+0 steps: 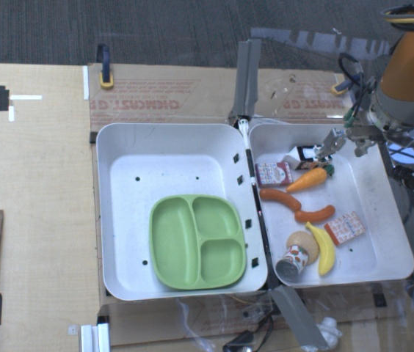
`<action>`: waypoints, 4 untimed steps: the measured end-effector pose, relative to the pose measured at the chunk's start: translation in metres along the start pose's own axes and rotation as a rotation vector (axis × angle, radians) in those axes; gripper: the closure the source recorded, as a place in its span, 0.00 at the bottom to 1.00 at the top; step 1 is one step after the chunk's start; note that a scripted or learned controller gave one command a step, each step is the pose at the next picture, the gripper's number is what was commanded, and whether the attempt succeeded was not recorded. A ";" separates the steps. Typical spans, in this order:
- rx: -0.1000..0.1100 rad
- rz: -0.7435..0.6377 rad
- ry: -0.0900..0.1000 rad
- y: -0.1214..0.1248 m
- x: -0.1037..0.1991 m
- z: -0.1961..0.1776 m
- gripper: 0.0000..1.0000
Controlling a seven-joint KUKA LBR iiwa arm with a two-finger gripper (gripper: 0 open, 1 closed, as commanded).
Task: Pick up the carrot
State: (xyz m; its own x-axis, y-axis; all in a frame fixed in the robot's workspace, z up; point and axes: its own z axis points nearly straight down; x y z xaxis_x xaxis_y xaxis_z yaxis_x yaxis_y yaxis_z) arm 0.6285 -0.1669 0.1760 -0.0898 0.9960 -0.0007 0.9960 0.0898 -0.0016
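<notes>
The orange carrot [308, 180] lies in the right bin [383, 218], near its back, with its green top pointing right. My gripper [333, 144] hangs just above and to the right of the carrot's leafy end, near the bin's back wall. Nothing hangs from it, and the carrot rests on the bin floor. The grey arm with its orange band comes in from the upper right.
Around the carrot are a red-and-white packet [273, 173], a small black-and-white item [306, 153], two sausages [280, 197] [315, 213], a banana [324, 250], a can [292, 262] and a red box [345, 228]. A green divided plate [198, 242] sits in the left bin [119, 196].
</notes>
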 end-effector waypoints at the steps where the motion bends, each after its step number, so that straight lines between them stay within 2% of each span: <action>1: -0.016 -0.169 -0.002 -0.014 0.000 0.075 0.00; 2: -0.004 -0.293 -0.002 -0.022 0.019 0.082 0.00; 3: -0.005 -0.288 -0.002 -0.022 0.018 0.073 1.00; 4: -0.003 -0.513 -0.001 -0.018 0.104 -0.016 1.00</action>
State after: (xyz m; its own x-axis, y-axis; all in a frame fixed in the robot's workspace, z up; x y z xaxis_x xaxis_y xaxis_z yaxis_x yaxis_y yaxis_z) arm 0.6016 -0.0654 0.1918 -0.5669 0.8238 -0.0017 0.8238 0.5669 0.0010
